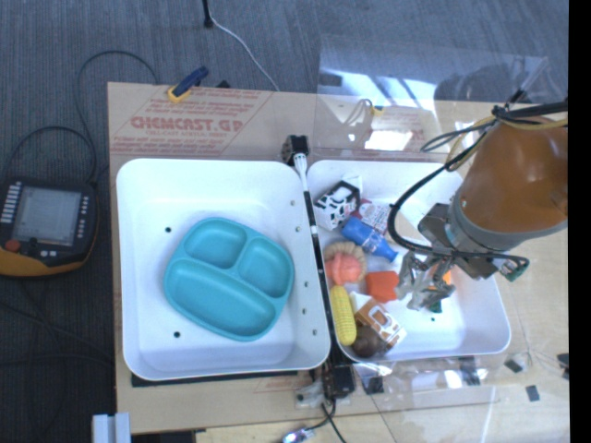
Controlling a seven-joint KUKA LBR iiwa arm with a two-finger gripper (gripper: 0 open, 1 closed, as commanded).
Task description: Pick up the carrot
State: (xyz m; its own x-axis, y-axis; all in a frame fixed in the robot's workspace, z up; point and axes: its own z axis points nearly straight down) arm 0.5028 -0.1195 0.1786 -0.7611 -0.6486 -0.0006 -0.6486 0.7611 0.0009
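Metal tool [427, 289] over white bin [480, 326], perhaps near orange carrot [447, 273].

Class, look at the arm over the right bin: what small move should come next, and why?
Probably a short, slow lift straight up to test the grasp. The gripper is low in the right bin, with a small orange piece, likely the carrot, right at it; whether it is held is unclear.
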